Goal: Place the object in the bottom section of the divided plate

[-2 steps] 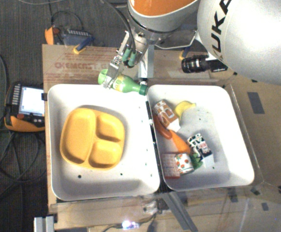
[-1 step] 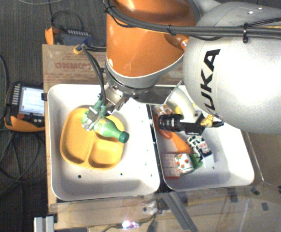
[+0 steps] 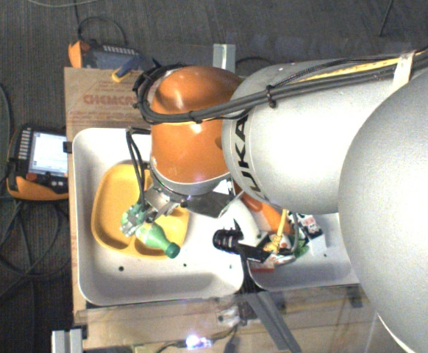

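Gripper (image 3: 134, 219) over yellow divided plate (image 3: 111, 197); green bottle (image 3: 157, 239) just near-right, long axis slanting right; finger state unclear.

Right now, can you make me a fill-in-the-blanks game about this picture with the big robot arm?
1. The divided plate is colored ____.
2. The small bottle lying on the plate near the gripper is colored ____.
3. The plate sits inside a shallow ____ bin.
4. The band above the robot's wrist is colored ____.

Missing words: yellow, green, white, orange.
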Motion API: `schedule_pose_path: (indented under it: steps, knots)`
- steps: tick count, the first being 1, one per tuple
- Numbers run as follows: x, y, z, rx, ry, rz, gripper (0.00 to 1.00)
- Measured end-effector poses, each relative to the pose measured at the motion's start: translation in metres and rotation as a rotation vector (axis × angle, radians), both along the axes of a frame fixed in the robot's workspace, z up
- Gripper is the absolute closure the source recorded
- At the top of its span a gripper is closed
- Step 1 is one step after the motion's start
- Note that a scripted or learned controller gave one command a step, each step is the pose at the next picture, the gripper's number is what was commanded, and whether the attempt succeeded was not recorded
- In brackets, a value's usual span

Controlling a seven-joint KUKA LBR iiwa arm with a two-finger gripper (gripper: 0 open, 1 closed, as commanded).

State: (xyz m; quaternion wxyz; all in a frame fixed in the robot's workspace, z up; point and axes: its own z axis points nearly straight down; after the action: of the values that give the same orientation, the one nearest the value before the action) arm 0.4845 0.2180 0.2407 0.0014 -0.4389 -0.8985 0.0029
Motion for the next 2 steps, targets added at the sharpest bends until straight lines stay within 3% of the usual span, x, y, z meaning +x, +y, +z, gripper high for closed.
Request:
schedule_pose_path:
  steps: [1, 2]
  knots:
    - [0.000, 0.000, 0.000, 0.000, 0.000, 0.000, 0.00]
    - [0.002, -0.020, -0.152, 0.012, -0.010, -0.509, 0.00]
